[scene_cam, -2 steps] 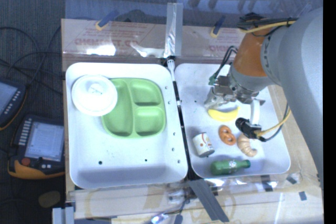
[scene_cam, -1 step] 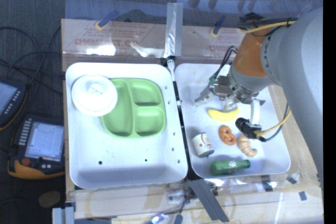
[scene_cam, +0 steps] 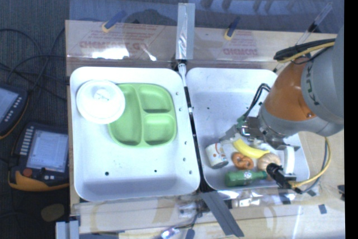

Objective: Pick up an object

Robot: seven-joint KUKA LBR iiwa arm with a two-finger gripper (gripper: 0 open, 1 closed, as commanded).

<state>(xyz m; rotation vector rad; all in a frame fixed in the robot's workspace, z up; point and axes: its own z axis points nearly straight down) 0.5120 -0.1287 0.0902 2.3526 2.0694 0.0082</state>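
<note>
In the right bin (scene_cam: 224,92), near its front edge, lie a yellow banana (scene_cam: 250,149), a small white can (scene_cam: 216,154), a round orange-red piece (scene_cam: 243,161), a tan piece (scene_cam: 268,160) and a green bottle (scene_cam: 246,177) on its side. My gripper (scene_cam: 249,133) hangs low over this cluster, just behind the banana. The grey wrist and the orange band (scene_cam: 288,95) above it hide the bin's right side.
The left bin (scene_cam: 134,176) holds a green divided plate (scene_cam: 144,113) and a white round lid (scene_cam: 100,101) at its back left corner. A raised rim (scene_cam: 190,120) separates the two bins. Cables (scene_cam: 313,173) loop beside the right bin's front right corner.
</note>
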